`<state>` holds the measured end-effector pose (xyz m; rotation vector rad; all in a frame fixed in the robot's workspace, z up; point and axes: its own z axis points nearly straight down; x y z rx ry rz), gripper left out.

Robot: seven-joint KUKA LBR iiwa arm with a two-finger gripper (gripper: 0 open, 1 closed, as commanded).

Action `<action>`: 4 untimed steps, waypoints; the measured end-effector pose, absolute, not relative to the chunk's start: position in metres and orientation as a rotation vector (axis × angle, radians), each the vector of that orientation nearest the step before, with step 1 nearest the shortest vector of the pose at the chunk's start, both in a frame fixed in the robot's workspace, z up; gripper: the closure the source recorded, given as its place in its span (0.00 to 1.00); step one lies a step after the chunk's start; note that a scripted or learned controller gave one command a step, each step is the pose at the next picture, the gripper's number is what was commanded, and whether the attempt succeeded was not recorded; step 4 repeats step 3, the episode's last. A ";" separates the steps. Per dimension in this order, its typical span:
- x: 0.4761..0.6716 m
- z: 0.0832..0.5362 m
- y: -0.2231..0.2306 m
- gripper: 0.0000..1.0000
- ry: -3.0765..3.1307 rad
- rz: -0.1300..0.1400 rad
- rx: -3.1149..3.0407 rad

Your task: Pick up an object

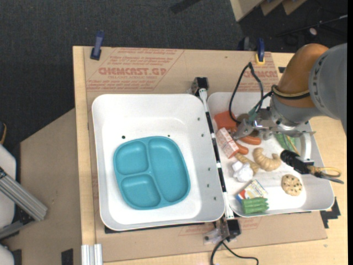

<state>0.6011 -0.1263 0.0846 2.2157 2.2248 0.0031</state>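
Two shallow white bins sit side by side before you: the left bin (105,109) carries a teal divided plate (151,171), and the right bin (320,195) carries all the loose things you could pick from.

You see the grey arm (322,84) reaching in from the right, its orange band bent over the far part of the right bin. The gripper (249,127) is low over that bin's far left part. From this slant you cannot tell how far it is open, nor whether it has hold of anything.

Closest to it you have an orange sausage (251,140), just on the near side of the gripper, and a flat red piece (224,118) just to its left, by the bin wall. A red and white packet (226,142) lies along that same wall. Nearer to you come a croissant (267,160) and a crumpled white lump (241,171), close together. A cookie (291,184) lies to the right of them. At the near edge you find a small printed box (253,190) touching a green block (254,205). A green vegetable (289,143) lies under the wrist, partly hidden by it
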 end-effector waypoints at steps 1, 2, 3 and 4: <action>0.600 0.095 -0.129 1.00 2.218 0.003 2.219; 0.572 0.191 -0.036 1.00 2.231 0.013 2.208; 0.551 0.229 0.010 1.00 2.229 0.007 2.213; 0.551 0.229 0.010 1.00 2.229 0.007 2.213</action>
